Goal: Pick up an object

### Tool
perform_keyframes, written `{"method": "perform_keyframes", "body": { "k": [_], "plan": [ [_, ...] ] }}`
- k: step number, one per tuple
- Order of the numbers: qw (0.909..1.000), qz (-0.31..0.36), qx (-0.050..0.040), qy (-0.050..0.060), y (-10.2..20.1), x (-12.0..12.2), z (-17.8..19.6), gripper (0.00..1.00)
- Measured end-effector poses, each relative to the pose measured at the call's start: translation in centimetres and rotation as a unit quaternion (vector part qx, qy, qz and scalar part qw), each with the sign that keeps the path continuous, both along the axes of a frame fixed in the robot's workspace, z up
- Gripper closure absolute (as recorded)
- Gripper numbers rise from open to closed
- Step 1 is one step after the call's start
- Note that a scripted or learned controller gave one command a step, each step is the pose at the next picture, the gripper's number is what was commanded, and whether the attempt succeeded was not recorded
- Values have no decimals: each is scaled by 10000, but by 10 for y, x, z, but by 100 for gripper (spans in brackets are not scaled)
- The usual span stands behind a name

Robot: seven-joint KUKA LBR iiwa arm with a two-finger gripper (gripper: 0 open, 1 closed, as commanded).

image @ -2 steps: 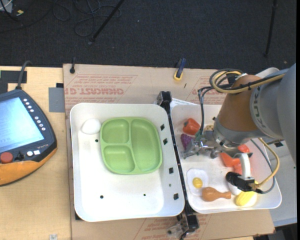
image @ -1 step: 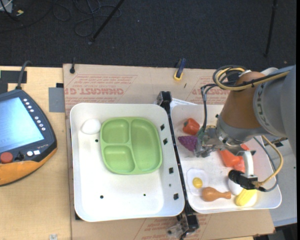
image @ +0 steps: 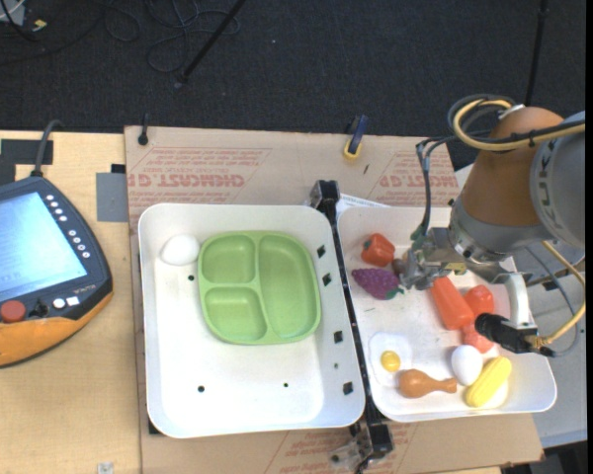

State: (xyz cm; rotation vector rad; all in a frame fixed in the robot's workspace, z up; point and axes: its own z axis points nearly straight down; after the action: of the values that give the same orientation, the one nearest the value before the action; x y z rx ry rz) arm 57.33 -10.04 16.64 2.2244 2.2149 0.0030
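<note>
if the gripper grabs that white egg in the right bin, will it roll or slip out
The white egg looks smooth and rounded, so it would probably slip between the fingers unless gripped centrally. Nudged, it likely rolls, though the yellow piece and drumstick beside it may stop it. It is probably light plastic.

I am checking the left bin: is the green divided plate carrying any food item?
No, the green divided plate has bare compartments; the white egg lies beside it.

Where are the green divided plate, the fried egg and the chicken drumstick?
green divided plate (image: 259, 287): camera view, on its central ridge.
fried egg (image: 389, 360): camera view, on the yolk.
chicken drumstick (image: 415, 382): camera view, on the meaty end.
</note>
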Motion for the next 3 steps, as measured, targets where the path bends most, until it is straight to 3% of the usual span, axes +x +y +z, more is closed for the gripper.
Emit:
{"method": "perform_keyframes", "body": {
  "k": [1,2,3],
  "plan": [
    [10000,21,1,-4,5,8,58,100],
    [10000,17,5,25,4,8,61,100],
    [10000,42,15,34,64,4,64,100]
  ]
}}
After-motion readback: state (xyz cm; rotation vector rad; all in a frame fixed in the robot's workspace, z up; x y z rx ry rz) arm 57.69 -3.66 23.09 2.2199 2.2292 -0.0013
